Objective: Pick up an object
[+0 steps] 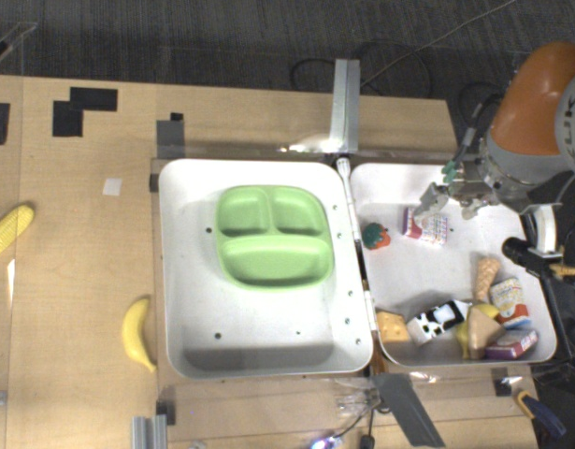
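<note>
over the right bin (390, 187) the gripper (452, 195) hangs near the far wall, how wide it's open i can't tell, nothing visibly held, with the small pink-and-white carton (427, 225) lying just below-left of it and the tomato (375, 236) further left.

The arm (539, 110) is running off the right edge, its orange band and grey housing cut short there. Its wrist is covering the bin's (399, 181) far right corner behind the gripper (446, 197), whose fingers are showing too small and blurred to read. Just below the gripper, the small carton's (427, 224) print is staying illegible. Farther below and right, the heap of packets (500, 321) is overlapping, hiding its lower pieces. Far to the gripper's left, a corn cob (8, 232) is being clipped by the left edge.
</note>
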